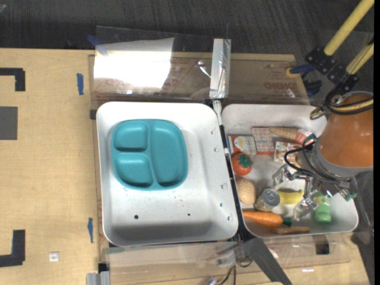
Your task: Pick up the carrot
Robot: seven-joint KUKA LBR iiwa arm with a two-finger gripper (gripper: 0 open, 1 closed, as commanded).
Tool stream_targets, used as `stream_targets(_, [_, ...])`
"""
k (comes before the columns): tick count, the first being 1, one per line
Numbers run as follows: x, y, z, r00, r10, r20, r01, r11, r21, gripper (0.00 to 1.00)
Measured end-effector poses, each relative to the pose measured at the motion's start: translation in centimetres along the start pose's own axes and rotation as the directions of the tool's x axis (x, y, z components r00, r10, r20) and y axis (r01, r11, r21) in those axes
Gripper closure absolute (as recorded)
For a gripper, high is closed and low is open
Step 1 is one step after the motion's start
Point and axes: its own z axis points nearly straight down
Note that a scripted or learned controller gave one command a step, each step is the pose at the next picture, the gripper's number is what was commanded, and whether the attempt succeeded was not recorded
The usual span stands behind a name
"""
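Note:
The orange carrot (262,219) with its green top lies along the front wall of the right bin (350,221), pointing left. My gripper (294,190) hangs under the orange wrist band (353,138) over the middle of that bin, behind and to the right of the carrot and apart from it. It is open, one finger toward the back left and the other toward the front right, above a yellow item (290,196). Nothing is visibly held between them.
The right bin also holds a tomato (241,163), a beige egg-shaped item (246,190), a small can (268,199), a green item (322,212) and printed cartons (261,141) at the back. The left bin (202,206) carries a teal divided plate (149,153).

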Motion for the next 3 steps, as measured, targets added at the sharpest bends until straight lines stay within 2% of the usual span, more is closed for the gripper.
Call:
stream_targets(1, [-1.5,4.2,2.0,0.99,0.138,0.006,-0.138,0.99,0.006,0.0])
stream_targets(2, [-2.0,4.2,0.7,0.991,0.135,0.018,-0.135,0.991,0.01,1.0])
stream_targets(3, [-1.4,-1.0,-7.8,0.983,-0.182,0.001,0.182,0.983,0.003,1.0])
